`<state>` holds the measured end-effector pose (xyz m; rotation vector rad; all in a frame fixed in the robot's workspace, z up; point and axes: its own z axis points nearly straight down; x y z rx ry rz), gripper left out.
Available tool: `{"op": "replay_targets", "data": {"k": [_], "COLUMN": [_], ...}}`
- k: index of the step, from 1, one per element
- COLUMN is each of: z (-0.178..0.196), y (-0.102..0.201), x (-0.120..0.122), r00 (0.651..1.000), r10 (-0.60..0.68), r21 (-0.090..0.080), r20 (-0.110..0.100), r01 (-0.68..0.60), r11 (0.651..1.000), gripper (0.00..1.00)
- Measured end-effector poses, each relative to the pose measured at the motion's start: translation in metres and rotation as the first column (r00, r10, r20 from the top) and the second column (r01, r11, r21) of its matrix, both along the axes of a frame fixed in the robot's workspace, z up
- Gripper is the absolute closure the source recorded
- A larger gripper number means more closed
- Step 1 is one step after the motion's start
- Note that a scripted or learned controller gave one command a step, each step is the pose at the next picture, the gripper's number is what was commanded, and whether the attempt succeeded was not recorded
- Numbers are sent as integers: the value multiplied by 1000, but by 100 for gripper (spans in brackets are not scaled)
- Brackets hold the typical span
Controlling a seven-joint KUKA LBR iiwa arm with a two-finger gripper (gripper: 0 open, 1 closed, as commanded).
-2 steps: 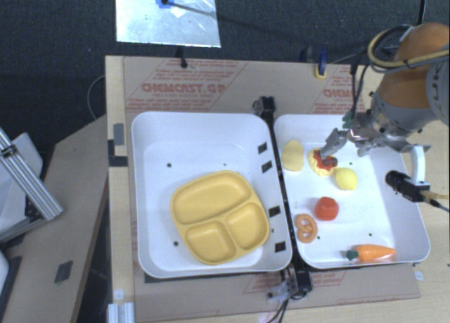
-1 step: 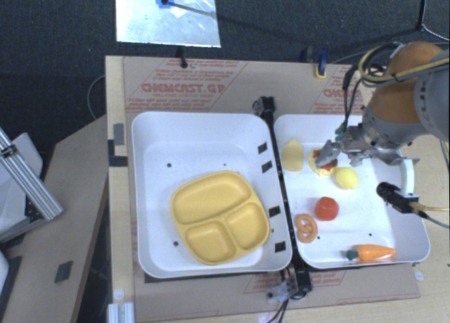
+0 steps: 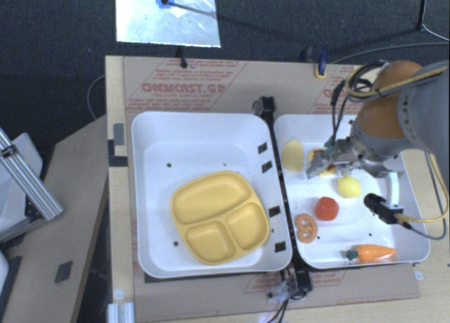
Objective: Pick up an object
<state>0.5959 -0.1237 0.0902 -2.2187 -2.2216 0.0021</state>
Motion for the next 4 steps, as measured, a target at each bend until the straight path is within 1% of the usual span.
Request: {"op": "replay_targets", "data": {"k": [1,4], "z": [14,147], "y": [-1,-5], "x": [1,15], "r00": [1000,1000], "r10": [0,3], "r21": [-1,-2], "r20": [5,9], "r01": [0,-3], "r11": [1000,1000], "gripper": [100,100]}}
